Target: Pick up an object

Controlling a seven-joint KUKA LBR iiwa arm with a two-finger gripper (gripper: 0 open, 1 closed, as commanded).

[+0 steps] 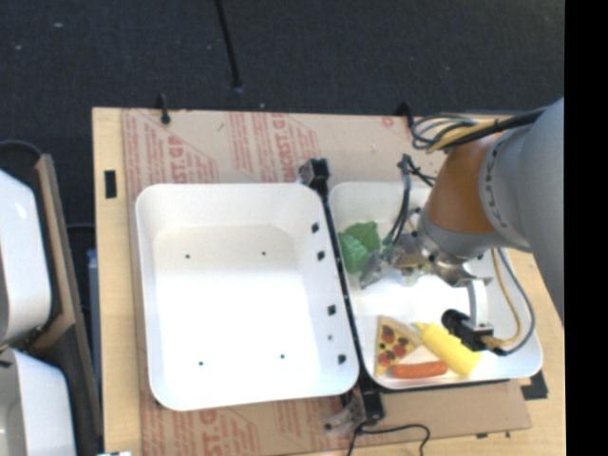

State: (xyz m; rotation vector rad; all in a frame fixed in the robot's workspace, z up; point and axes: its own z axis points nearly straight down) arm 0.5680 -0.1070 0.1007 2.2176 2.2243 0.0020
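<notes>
My pincer (373, 272) sits low in the right bin (508, 364), touching the green toy (359, 243) at 11 o'clock, jaw state unreadable; best to centre over it before closing.

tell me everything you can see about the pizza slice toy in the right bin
The pizza slice toy is a small wedge with a tan crust and red and dark topping spots; it looks like plastic. It lies flat on the floor of the right bin, near the front left corner. A red sausage-like toy lies along its lower edge and a yellow toy lies to its right.
</notes>
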